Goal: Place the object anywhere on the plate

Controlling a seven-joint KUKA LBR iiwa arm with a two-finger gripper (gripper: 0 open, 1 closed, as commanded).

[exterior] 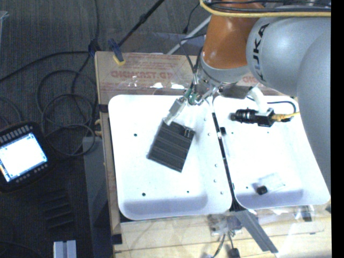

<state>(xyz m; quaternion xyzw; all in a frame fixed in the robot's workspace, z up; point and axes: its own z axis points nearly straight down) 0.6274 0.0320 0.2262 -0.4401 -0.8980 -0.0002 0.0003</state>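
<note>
The end effector (177, 112) is hanging over the left bin (129, 160), its tip meeting the upper corner of a dark ribbed slab (171, 147). Whether it is gripping or released cannot be told. The slab is lying askew mid-bin, with bare white floor around it. A small black block (262, 189) is sitting in the right bin (301, 160), well apart.
</note>
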